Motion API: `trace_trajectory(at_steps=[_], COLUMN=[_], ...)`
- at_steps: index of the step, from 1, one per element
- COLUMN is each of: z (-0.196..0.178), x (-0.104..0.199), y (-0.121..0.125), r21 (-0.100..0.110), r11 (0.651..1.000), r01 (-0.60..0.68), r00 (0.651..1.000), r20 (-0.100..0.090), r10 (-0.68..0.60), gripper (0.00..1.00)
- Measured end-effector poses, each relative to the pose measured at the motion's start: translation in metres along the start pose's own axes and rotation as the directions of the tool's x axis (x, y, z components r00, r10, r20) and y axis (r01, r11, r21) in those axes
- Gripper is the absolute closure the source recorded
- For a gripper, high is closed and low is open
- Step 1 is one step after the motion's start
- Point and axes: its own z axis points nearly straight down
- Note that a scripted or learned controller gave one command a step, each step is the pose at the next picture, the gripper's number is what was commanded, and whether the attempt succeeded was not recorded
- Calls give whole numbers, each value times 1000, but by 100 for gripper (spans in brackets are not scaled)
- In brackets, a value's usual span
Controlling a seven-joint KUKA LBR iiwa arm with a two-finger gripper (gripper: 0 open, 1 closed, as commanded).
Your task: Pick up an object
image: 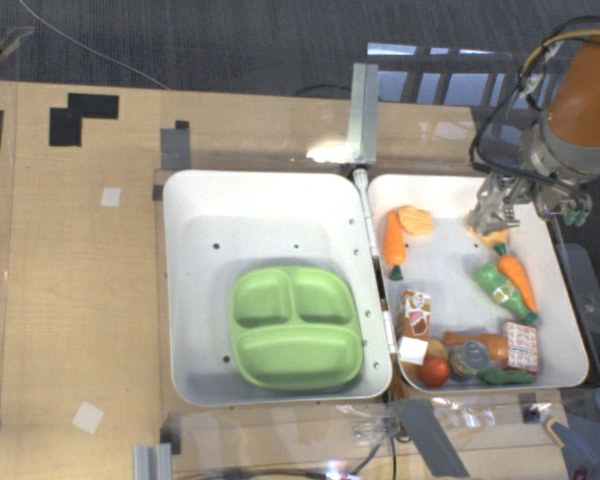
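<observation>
below end effector (497, 218), carrot (517, 280)

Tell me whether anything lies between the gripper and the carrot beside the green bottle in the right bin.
Nothing visible does. The gripper hangs over the right bin's far right corner, with a small yellowish item under it. The carrot lies just nearer the camera, against the green bottle, with bare bin floor between.

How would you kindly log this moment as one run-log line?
arm: over right bin | gripper: upper right of bin, just above a small yellow item | grasp: none seen | green tray: left bin
</observation>
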Motion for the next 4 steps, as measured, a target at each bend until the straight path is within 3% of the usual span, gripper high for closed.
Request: trace_trajectory(at_steps=[1, 3, 4], z=[-40, -66, 122], x=[-52, -56, -51], y=[37, 37, -7], r21=[-3, -2, -4], r11=[999, 999, 988], r01=[-51, -49, 154], r00=[999, 999, 988], r20=[-5, 17, -9], r10=[51, 49, -154], gripper=[100, 100, 100])
